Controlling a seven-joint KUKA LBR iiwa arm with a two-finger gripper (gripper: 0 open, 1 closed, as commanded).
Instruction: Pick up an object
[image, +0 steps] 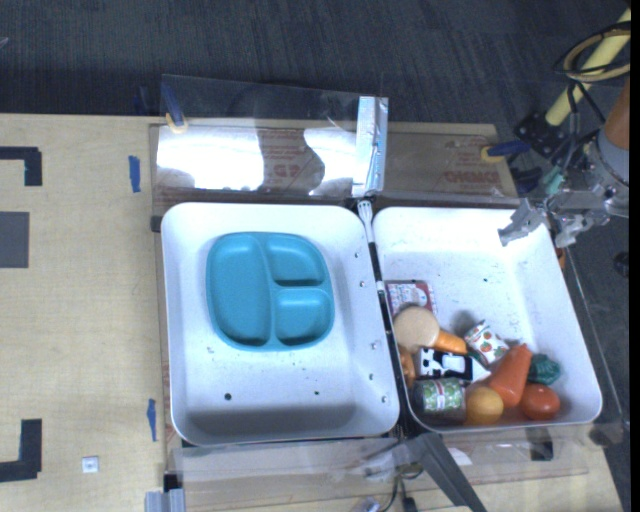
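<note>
Toy foods are piled in the near part of the right bin (470, 250): a tan round bun (415, 325), an orange carrot (512, 370), a red tomato (540, 402), a yellow-orange ball (484, 403), a green can (440, 396), a black-and-white piece (443, 365), a small carton (487, 343) and a flat red-and-white packet (408, 295). My gripper (540, 230) hangs over the bin's far right corner, well away from the pile. It is open, with nothing between its fingers (513, 230).
The left bin (190, 370) holds a blue divided tray (270, 288). A clear plastic panel (270, 140) stands behind the bins. Yellow and blue cables (580, 70) trail at the far right by the arm. The wooden bench (70, 330) stretches to the left.
</note>
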